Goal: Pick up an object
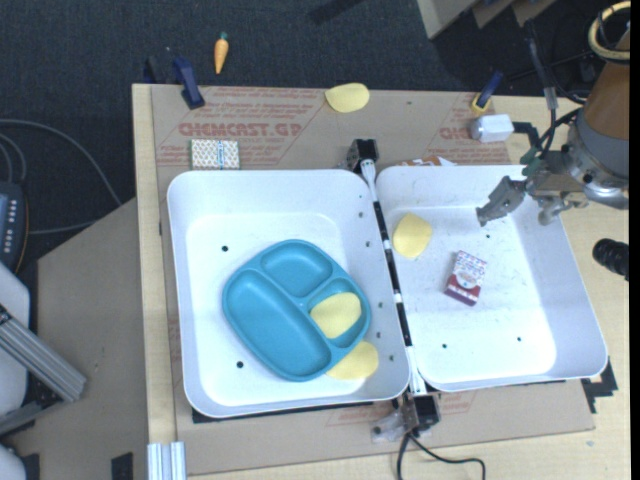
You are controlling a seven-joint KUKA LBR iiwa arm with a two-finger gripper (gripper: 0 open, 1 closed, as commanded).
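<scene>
A: What sits on the tabletop (250,128)?

B: Two white bins side by side. The left bin (200,218) holds a blue divided plate (285,313) with one yellow piece (336,313) in a compartment and another yellow piece (355,361) against its lower edge.

A: And the right bin (560,338)?

B: A third yellow piece (411,236) near its left wall, and a small red and white packet (466,276) near the middle.

A: The arm?

B: The pincer (515,200) hovers at the bin's upper right, apparently spread open, gripping nothing, apart from the packet.
</scene>
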